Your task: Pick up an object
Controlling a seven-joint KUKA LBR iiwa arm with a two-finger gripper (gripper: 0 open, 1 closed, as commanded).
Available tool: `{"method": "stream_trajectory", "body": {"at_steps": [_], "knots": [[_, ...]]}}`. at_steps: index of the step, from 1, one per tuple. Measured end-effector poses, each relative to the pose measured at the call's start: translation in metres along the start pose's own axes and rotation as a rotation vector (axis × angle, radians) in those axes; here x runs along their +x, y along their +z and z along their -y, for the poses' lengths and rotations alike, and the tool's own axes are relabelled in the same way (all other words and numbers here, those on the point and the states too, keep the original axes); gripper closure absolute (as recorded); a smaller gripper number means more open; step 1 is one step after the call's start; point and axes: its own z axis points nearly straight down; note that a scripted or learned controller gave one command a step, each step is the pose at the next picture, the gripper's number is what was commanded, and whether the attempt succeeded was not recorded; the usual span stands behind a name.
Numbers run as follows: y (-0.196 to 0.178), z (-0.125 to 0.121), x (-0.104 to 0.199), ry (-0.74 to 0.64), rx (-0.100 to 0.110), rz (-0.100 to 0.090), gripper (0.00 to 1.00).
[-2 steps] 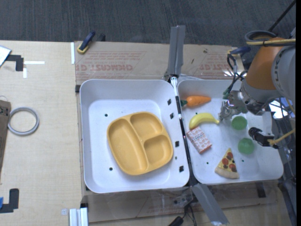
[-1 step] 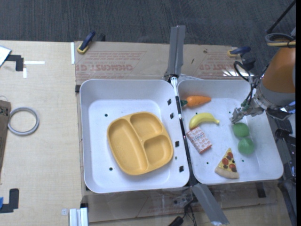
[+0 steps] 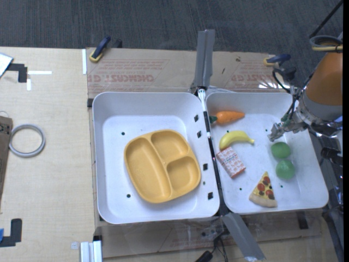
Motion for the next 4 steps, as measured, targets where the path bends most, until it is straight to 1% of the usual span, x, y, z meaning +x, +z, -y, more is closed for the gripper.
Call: {"method": "stream_trajectory", "body": {"at_steps": [1,2,3,4], "knots": [[0.017,0.048,-0.008,-0.446,0.000,-0.001,1.00],[-0.079,-0.009,-0.023,-0.441,-0.002,0.001,1.00],[-0.289,0.008,-0.020,-0.745,-0.001,0.002,1.00],[-0.332,-0.047,-0.035,-0.822,-0.001,0.001,1.00]]}}
